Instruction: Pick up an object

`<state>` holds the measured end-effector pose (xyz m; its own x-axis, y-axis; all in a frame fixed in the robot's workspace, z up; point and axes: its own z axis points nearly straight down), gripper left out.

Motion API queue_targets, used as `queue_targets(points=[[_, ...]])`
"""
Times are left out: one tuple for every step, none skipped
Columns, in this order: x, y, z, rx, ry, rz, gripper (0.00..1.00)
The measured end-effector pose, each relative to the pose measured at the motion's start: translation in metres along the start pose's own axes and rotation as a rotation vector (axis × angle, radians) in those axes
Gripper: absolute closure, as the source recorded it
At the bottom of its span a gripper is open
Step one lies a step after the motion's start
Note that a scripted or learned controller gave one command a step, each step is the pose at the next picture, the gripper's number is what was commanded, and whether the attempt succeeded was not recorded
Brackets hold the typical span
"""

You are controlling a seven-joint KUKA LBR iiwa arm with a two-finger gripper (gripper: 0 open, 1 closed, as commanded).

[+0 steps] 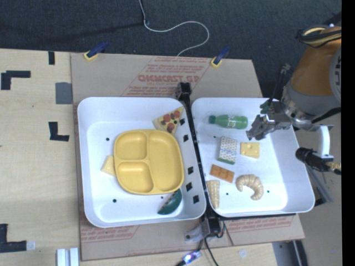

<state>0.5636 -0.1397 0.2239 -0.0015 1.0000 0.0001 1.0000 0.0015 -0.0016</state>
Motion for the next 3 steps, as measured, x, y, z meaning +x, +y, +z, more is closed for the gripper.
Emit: queue_targets(points=[[0.065,0.006,-0.002,0.0,0.002,-0.006,1.0],[0.121,-0.003,-0.001,0.001,0.002,-0.006,1.0],[0.172,0.003,-0.008,0.0,0.001,-0.006,1.0]])
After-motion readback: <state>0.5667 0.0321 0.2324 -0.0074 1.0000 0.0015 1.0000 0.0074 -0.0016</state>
